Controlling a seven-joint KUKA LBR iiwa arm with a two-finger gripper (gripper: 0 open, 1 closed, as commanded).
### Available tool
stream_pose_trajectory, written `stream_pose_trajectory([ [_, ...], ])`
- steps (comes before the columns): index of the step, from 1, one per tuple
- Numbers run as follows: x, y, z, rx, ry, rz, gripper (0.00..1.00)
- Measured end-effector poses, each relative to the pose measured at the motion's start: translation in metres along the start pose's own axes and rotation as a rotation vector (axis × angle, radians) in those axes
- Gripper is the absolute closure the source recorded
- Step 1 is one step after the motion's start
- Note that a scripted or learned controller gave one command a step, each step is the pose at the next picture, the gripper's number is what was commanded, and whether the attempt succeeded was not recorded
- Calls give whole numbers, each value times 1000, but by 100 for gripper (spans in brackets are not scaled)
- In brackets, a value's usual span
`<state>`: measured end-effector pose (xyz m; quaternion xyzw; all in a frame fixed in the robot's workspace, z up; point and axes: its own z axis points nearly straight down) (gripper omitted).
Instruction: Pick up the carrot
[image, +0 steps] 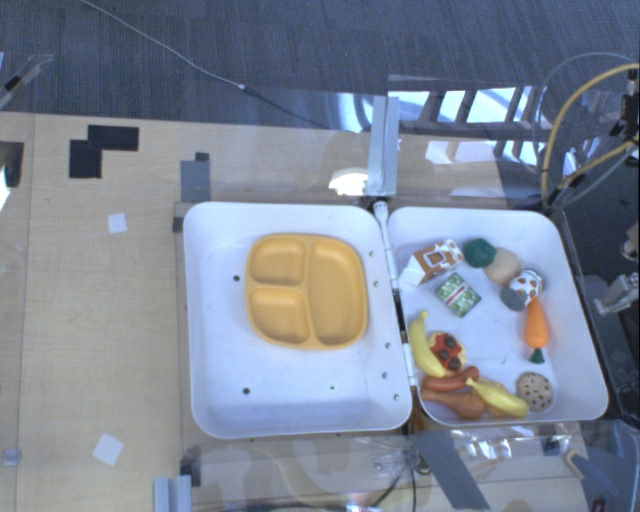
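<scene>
Because the carrot (537, 325) lies in a crowded bin, the main risk is a grasp that catches or shoves a neighbour instead.

Going from the left: the left bin (215, 330) holds only a yellow divided plate (305, 290), well apart from the task. The right bin (560, 235) is the busy one. At its left side lie a banana (424, 345) and two sausages (452, 392). A small printed box (437, 260) and a green carton (457, 294) lie further back. The carrot sits at the bin's right side, near the right wall.

Its upper end touches or nearly touches a grey-and-white toy (522, 290); I cannot tell which. A descent centred too far back would likely land on that toy. The nearby wall leaves little room on that side, so a jaw coming down there could strike the rim. The carrot looks smooth and tapered, so a pinch close to the narrow end could squirt it out. The chocolate-chip cookie (535, 391) lies just beyond the leafy end and could be nudged.

The long axis runs nearly up and down the view, roughly along the right wall. The orange tip points to the far side and the green top to the near side. Closing across the thick middle looks safest. How the gripper's jaws stand, I cannot tell.
</scene>
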<state>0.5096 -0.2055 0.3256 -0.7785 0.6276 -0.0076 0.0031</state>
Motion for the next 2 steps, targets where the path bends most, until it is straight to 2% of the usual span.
stream_pose_trajectory([
  [1, -25, 19, 89, -11, -14, -378, 100],
  [2, -12, 18, 42, -4, -10, -710, 100],
])
